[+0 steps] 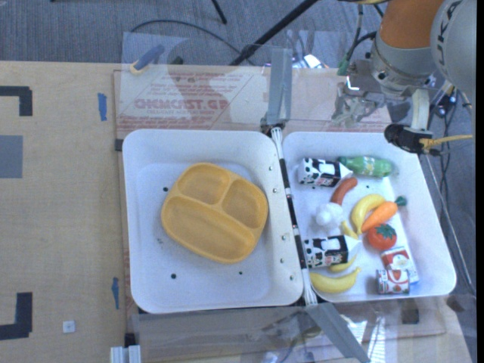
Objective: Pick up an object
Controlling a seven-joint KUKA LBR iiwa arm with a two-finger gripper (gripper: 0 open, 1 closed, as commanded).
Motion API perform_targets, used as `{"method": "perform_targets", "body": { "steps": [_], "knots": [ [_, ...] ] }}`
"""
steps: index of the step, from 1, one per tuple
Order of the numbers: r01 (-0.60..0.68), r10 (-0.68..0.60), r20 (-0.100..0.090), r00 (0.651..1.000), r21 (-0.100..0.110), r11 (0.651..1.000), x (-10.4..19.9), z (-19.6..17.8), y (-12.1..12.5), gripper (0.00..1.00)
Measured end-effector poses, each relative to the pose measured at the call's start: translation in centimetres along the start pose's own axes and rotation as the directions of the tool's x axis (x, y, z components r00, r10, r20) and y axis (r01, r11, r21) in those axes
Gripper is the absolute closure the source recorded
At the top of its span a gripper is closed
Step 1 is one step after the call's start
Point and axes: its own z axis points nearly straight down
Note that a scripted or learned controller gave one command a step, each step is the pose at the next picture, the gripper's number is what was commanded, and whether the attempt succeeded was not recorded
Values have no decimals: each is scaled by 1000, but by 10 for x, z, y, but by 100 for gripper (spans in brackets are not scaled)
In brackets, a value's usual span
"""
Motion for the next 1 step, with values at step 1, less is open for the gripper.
{"method": "perform_targets", "body": {
  "steps": [1],
  "knots": [
    [0, 0, 1, 1000, 1, 1000, 0, 0, 0, 0]
  ]
}}
